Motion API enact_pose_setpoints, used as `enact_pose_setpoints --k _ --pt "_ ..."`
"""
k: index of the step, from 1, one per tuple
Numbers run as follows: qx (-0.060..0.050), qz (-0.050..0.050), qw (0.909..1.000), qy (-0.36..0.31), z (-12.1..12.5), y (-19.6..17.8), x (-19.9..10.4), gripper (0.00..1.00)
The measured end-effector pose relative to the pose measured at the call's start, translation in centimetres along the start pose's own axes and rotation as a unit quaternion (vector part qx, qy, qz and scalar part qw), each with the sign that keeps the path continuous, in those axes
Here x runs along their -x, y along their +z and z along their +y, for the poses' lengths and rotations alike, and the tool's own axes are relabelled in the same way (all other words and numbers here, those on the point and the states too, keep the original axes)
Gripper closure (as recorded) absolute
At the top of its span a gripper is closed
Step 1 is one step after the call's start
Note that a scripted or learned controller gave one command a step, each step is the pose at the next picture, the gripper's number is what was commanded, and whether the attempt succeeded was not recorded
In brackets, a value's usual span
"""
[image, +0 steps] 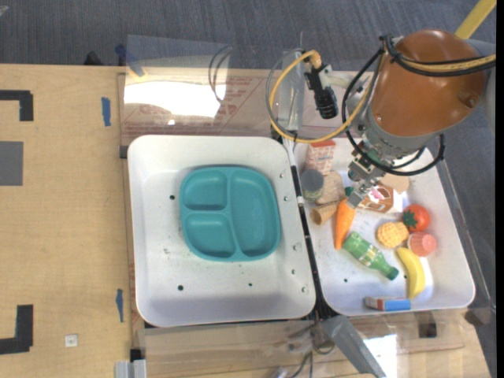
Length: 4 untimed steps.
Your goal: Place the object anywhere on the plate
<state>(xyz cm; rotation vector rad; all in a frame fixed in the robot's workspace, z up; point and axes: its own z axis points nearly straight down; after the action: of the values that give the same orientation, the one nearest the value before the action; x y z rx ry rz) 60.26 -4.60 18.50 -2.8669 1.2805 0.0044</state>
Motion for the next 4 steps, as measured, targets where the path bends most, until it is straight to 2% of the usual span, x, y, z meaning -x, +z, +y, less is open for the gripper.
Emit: enact_pose_setpoints --k 1,2,3,4 --pt "0.001 -0.001 0.9744 -0.225 4.1 0.1 3.0 1.00" --pt "0.000 0.001 0.9502 -0.312 13.0 -1.8 2.0 1.00" --pt "-0.002 0.001 0.9490 -0.315 6.5 -2.8 -0.8 1.00" --pt "-0.002 -0.001 0.9507 -0.310 -0.3 0.5 -9.1 1.00"
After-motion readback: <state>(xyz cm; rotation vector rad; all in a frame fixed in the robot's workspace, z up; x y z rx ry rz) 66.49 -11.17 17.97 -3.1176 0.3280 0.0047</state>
